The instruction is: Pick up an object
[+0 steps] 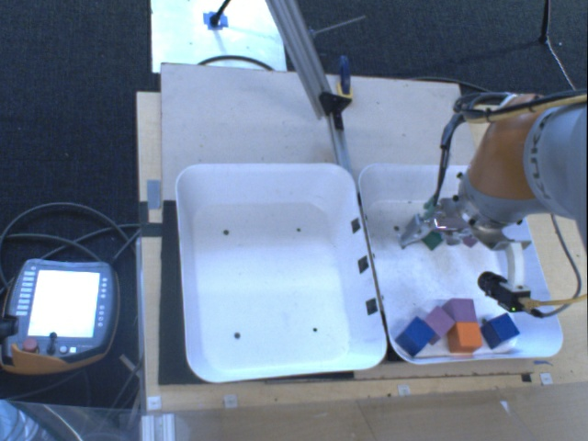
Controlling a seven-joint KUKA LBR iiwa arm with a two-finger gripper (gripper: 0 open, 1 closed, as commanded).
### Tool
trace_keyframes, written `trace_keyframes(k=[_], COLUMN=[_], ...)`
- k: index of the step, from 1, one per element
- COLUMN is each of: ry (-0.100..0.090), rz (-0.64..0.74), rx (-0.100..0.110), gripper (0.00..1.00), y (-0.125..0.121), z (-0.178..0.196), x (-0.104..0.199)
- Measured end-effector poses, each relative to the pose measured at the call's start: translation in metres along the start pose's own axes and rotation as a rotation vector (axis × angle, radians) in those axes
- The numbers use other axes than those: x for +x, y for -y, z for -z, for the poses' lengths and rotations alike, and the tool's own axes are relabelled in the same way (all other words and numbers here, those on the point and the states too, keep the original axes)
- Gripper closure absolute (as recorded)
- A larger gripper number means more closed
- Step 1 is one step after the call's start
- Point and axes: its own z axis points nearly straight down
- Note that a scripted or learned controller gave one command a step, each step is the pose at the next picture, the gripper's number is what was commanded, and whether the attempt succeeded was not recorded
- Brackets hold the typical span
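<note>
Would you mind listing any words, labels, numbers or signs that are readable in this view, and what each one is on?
No text can be read in this view.
The handheld control pendant: its bright screen is washed out and its button markings are too small to read.
The black tags on the wall of the left bin: no lettering can be made out.

Robot arm (528,159) reaches into right bin (395,191), claw (424,234) gripping small green block (430,240); blue, purple, orange blocks (459,327) clustered near front edge; left bin (197,191) alongside.
</note>
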Motion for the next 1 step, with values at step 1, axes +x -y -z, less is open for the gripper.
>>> trace_keyframes(k=[1], ry=[0.003], rz=[-0.002], rx=[-0.006], gripper=[0.00], y=[-0.0027], z=[-0.0034], x=[-0.0017])
